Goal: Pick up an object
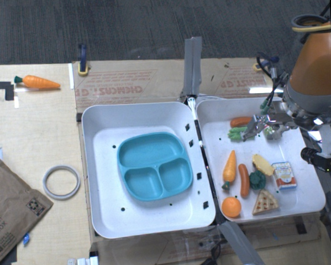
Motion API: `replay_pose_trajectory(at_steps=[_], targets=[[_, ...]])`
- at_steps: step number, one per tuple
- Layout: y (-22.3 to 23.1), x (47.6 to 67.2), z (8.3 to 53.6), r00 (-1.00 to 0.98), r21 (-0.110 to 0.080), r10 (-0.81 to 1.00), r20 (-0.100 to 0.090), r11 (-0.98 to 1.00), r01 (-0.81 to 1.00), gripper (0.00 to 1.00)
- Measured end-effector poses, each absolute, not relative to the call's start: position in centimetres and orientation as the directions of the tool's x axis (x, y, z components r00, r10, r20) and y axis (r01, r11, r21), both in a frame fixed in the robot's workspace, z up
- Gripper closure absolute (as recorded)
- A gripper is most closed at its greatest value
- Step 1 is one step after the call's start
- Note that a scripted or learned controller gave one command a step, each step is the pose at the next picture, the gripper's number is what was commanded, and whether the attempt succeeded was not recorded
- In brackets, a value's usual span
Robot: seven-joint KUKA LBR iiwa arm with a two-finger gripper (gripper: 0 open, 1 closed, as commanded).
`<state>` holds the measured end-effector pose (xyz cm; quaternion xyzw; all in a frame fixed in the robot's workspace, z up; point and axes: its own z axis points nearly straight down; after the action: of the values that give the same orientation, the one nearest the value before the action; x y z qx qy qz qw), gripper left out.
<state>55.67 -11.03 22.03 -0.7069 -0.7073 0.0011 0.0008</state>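
The right bin (pixel 307 205) holds several toy foods. A red sausage (pixel 241 121) and a green vegetable (pixel 237 133) lie at its far side. Nearer the front are an orange carrot-shaped piece (pixel 229 164), a second red sausage (pixel 244 180), a yellow piece (pixel 262 164), a dark green broccoli (pixel 257 180), a small juice carton (pixel 284 174), an orange (pixel 231 207) and a waffle wedge (pixel 265 202). My gripper (pixel 266 127) hangs low over the far part of this bin, just right of the green vegetable. I see nothing held in it.
In the left bin (pixel 103 215) lies a teal divided plate (pixel 154 166). On the bench to the left are a toy carrot (pixel 38 82), a grey tape ring (pixel 61 181) and a cardboard box (pixel 9 204). A grey divider post (pixel 192 67) rises between the bins.
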Motion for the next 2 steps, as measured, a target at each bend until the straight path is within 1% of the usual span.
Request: replay_pose_trajectory(at_steps=[1,2], targets=[[-9.49,54.78,9.63,0.021,-0.003,1.000,0.000,-0.021,1.000,0.00],[-9.63,54.75,10.49,0.025,-0.003,1.000,0.000,-0.025,1.000,1.00]])
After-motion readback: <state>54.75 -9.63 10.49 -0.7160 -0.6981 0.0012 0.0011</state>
